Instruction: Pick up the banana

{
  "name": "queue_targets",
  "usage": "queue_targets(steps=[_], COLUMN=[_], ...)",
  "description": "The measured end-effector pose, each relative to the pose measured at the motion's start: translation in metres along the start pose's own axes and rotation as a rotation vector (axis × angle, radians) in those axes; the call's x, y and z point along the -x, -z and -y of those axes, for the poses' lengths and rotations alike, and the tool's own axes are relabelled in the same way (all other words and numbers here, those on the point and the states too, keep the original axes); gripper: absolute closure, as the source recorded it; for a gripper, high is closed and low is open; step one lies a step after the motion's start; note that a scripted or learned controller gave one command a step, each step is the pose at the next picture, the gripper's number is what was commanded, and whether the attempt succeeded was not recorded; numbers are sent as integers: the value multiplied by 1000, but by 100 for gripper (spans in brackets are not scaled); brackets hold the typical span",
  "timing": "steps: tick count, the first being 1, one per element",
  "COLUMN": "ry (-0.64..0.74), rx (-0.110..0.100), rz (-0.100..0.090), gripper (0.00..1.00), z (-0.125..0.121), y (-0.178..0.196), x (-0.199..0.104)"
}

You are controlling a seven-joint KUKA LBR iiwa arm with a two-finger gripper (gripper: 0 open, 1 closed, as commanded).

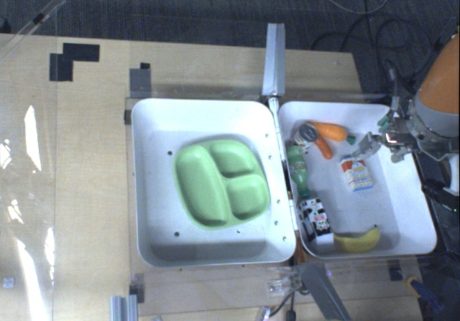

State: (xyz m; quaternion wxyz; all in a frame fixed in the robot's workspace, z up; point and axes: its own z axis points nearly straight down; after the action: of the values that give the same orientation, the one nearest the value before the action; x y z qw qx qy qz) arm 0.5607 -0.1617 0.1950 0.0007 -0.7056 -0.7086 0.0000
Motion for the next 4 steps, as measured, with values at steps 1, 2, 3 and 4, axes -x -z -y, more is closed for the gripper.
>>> queue_targets(steps=[1, 2, 3, 4], ry=[137, 406, 801, 630], rx=[-1, 9, 5, 10], rz=[0, 3, 4, 8], gripper=[0, 0, 0, 0], z=[72, 71, 72, 70], y=[-79, -106, -90, -106], x=[-14, 44, 43, -5])
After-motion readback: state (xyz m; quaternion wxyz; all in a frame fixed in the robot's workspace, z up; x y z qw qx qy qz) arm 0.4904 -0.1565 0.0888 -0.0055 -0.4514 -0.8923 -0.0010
